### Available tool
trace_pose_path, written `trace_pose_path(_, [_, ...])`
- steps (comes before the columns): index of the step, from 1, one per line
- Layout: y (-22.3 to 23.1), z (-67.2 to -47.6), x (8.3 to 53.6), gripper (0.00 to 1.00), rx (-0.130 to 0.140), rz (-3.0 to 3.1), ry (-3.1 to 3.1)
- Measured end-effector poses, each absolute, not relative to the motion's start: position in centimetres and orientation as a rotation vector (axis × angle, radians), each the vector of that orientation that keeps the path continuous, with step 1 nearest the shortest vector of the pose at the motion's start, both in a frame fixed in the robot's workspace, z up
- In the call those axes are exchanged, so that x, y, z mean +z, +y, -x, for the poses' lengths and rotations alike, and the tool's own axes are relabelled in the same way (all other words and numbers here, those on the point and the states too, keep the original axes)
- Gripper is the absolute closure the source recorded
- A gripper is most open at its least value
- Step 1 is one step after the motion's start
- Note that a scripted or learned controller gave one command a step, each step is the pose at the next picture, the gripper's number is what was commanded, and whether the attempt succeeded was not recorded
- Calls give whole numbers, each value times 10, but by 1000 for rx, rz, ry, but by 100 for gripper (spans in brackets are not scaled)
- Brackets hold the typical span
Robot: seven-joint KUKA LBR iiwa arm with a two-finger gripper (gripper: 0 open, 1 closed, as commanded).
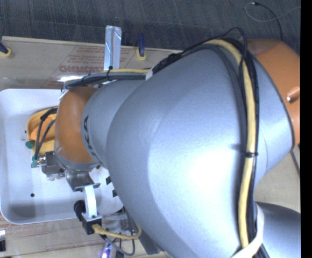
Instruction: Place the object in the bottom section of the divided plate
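White bin holds yellow object, mostly arm-hidden, orientation unclear.

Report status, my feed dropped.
Arm low over left bin, hiding much. Yellow object partly visible beside wrist. Plate placement unconfirmed.

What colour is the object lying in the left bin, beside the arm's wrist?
Yellow object, seen in the camera view, partly behind cables.
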State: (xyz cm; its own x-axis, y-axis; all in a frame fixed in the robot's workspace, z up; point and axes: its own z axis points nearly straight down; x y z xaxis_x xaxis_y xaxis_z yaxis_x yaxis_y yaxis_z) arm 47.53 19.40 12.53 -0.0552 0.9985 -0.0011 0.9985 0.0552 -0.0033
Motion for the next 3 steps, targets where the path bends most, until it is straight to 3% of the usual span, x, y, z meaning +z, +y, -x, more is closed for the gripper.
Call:
trace_pose_path(1, [151, -526, 182, 100, 3, 1745, -2612])
trace_pose_path(2, [205, -476, 140, 100, 10, 2051, -2375])
trace_pose_path(3, [202, -476, 212, 100, 4, 2164, -2274])
